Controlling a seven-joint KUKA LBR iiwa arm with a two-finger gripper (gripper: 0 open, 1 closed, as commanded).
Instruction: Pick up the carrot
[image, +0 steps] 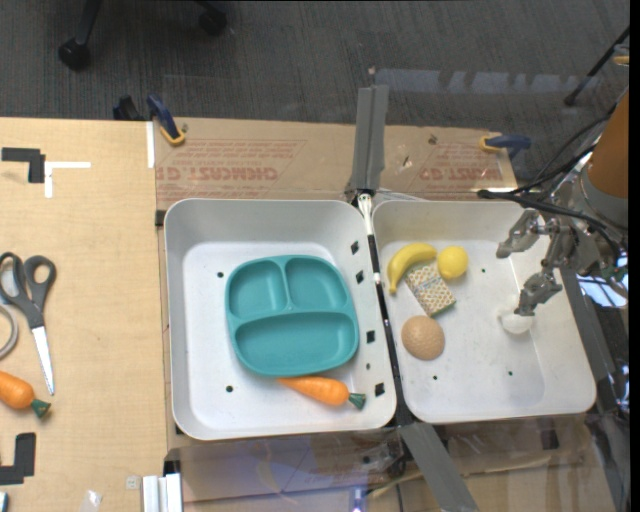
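Observation:
An orange carrot (318, 389) with a green stem end lies in the left bin (190, 300), against its front wall, just below the teal divided plate (292, 314). My gripper (522, 274) hangs over the right part of the right bin (560, 390), far to the right of that carrot. Its two fingers stand apart with nothing between them. A small white object (517, 322) lies on the bin floor just below the lower fingertip.
The right bin holds a banana (408, 262), a lemon (453, 262), a patterned sponge block (432, 290) and a brown egg-shaped item (423, 337). On the bench to the left lie scissors (30, 300) and a second carrot (15, 392).

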